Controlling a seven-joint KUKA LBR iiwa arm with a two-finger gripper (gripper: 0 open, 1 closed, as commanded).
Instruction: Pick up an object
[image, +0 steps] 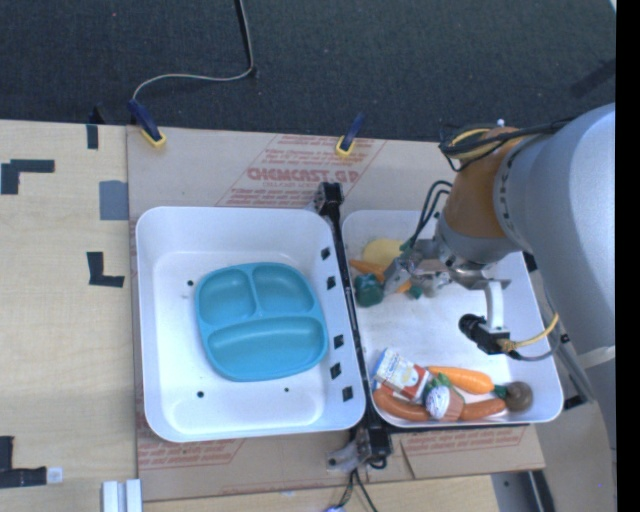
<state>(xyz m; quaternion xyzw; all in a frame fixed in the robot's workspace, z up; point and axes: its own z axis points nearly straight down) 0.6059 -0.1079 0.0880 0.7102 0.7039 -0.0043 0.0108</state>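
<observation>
Nearest the camera, along the front edge of the right bin (545, 375), a heap of toy food waits untouched: a carrot (463, 379), a sausage (400, 408) and a small white packet (399, 371), while the left bin (160, 300) carries only a blue divided plate (262, 320). Further back, the hand (415, 272) sits low at the far side of the right bin, right by a green piece (369, 291) and a yellow one (380, 250), so this reads as the reach-and-close step, with a firm close and a straight lift likely next. Its grip is too murky to call from here, so I cannot tell whether it is spread or closed, and nothing shows clearly between its tips.
</observation>
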